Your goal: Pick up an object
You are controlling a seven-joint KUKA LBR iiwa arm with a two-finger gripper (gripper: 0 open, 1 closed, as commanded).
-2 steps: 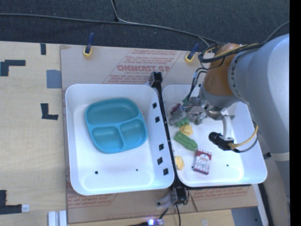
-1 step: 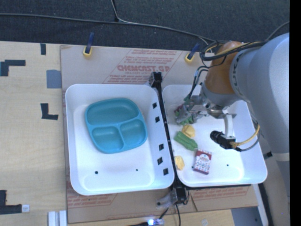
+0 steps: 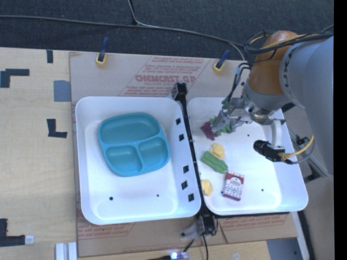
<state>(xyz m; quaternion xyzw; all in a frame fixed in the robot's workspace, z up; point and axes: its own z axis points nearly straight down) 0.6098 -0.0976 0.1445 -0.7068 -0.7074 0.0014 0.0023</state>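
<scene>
Nearest the camera, at the front of the right bin (image 3: 282, 199), lie a small red and white packet (image 3: 233, 186) and, just beside the divider, a little yellow piece (image 3: 206, 186). The packet carries print, but it is too small to read. A step further back sits a green vegetable-shaped toy (image 3: 214, 162), touching or nearly touching a pale yellow lump (image 3: 217, 150) behind it. Further back still is a purple item (image 3: 208, 129), and right against it the claw (image 3: 223, 124) has its tip down among something green. Whether the claw is spread or pressed together I cannot tell; the wrist hides that.

The left bin (image 3: 87, 161) holds a blue divided plate (image 3: 133, 143), well apart from the arm.

As for the task, nothing appears lifted: every item seems to rest on the bin floor. I judge the pick is at the reaching or closing step, with the purple item or the green thing beside it the likely target. Gripping and raising are left.

Farthest back, the brown board (image 3: 162, 77) on the worktop (image 3: 32, 145) bears red lettering that looks like "CHEMCAST GP", with smaller lines below it unreadable.
</scene>
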